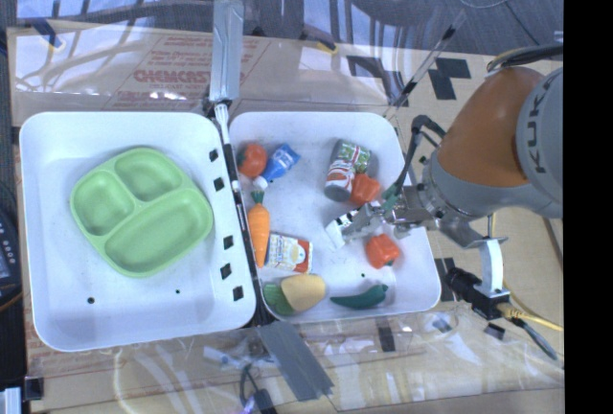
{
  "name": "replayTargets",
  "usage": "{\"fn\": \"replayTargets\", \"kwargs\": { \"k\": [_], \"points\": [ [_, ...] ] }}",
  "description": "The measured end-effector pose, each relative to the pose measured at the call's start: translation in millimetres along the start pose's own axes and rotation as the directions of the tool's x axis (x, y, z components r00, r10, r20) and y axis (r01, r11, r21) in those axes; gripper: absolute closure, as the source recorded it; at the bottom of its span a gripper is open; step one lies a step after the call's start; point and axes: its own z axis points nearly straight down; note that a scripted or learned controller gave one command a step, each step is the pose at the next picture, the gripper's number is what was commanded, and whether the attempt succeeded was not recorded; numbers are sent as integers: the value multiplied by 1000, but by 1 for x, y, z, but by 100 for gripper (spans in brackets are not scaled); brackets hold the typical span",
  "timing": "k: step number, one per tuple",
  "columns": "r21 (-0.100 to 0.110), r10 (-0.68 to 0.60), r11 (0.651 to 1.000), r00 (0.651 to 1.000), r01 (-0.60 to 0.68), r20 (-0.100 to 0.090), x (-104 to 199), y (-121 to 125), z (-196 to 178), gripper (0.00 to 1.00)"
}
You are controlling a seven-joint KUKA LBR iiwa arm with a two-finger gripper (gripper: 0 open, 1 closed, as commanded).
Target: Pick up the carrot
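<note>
The carrot point(259, 227) is orange with a green top and lies upright along the left wall of the right bin point(412, 201). My gripper point(351, 224) hangs low over the middle right of that bin, about a hand's width to the right of the carrot. It sits among orange toy pieces point(382, 250), and nothing clearly shows between its fingers. The grey arm with its orange band point(488, 139) reaches in from the right.
The right bin also holds a red tomato point(253, 159), a blue-capped bottle point(282, 161), a can point(346, 168), a juice carton point(287, 253), a yellow pear-like fruit point(301, 290) and a dark green pepper point(361, 298). A green divided plate point(142, 209) lies in the left bin.
</note>
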Motion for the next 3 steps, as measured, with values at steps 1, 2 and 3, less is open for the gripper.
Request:
{"fn": "replayTargets", "kwargs": {
  "k": [1,2,3],
  "points": [
    [-12,15,1000,1000,-15,3,53,0,118,0],
    [-15,2,1000,1000,-2,1,29,55,118,0],
    [-3,-136,991,991,136,2,137,23,24,0]
  ]
}}
